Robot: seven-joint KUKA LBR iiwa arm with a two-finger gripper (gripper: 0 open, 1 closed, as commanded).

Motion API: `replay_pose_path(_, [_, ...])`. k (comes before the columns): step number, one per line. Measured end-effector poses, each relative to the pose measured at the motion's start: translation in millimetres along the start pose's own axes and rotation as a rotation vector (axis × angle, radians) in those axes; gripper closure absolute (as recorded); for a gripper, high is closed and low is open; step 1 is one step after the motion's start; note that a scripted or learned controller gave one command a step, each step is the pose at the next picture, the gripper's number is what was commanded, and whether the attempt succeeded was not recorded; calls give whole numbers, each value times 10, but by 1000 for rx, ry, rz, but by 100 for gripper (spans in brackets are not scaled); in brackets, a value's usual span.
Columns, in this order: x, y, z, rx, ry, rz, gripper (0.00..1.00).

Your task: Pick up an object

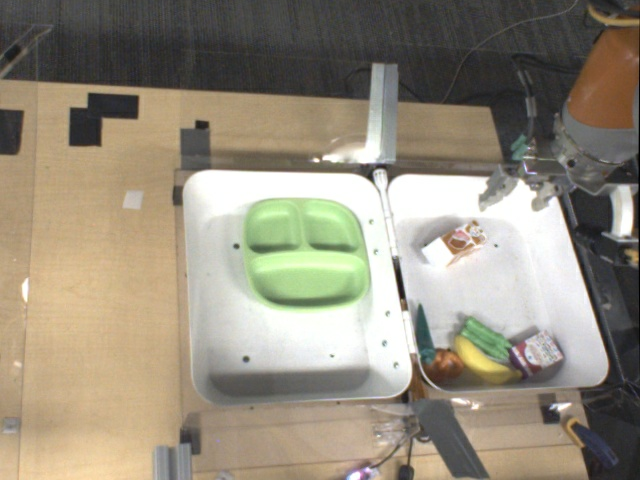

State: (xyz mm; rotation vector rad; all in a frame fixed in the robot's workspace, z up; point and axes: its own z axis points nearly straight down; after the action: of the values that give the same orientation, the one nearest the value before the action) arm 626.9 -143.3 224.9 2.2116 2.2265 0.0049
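— One arm, where is it?
— I see its gripper (516,189) spread, holding nothing, above the right bin's (560,258) far edge; the small carton (455,243) lies just below.

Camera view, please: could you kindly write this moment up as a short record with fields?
gripper: above the right bin's far right corner, fingers spread, nothing between them
left bin: holds a green divided plate
right bin: small carton near its middle
right bin, near edge: banana, green item, second small carton, reddish round item
task status: nothing picked up yet
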Motion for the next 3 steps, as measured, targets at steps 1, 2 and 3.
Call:
replay_pose_path(1, [327, -693, 669, 3, 1, 8, 0])
replay_pose_path(2, [434, -24, 968, -2, 0, 10, 0])
replay_pose_path(3, [510, -801, 939, 1, 1, 59, 0])
